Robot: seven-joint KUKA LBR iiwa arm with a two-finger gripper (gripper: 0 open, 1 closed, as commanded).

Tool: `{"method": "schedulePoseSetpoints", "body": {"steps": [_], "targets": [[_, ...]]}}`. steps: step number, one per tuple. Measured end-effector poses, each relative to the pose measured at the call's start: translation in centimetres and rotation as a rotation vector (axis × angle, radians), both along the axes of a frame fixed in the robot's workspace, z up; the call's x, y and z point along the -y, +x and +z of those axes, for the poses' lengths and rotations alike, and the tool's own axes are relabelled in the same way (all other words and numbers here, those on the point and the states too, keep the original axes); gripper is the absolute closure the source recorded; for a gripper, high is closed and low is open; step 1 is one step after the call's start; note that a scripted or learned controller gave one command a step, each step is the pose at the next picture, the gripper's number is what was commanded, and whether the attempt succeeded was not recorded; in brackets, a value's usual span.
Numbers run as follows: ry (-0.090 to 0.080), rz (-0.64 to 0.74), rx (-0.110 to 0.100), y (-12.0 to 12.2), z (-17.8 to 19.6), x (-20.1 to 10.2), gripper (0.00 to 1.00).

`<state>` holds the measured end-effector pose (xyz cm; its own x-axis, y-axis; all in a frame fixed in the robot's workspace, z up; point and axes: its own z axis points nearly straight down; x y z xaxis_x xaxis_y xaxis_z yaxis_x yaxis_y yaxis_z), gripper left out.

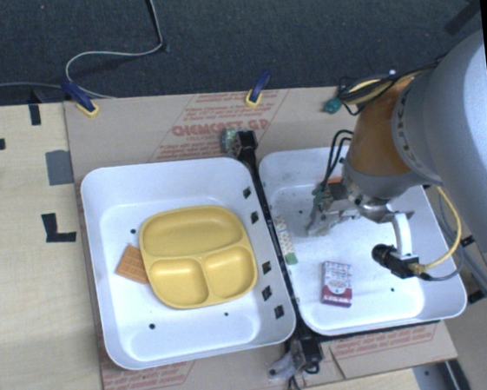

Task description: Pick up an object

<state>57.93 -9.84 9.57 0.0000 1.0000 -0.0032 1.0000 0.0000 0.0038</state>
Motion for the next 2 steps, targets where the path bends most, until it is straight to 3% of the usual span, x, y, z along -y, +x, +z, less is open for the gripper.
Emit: {"method": "schedulePoseSetpoints", "body": {"steps": [1, 2], "targets": [[0.000, 0.000, 0.000, -0.01, -0.01, 0.00, 0.00], [0.001, 0.000, -0.002, -0.05, 0.89, -0.05, 1.00]]}}
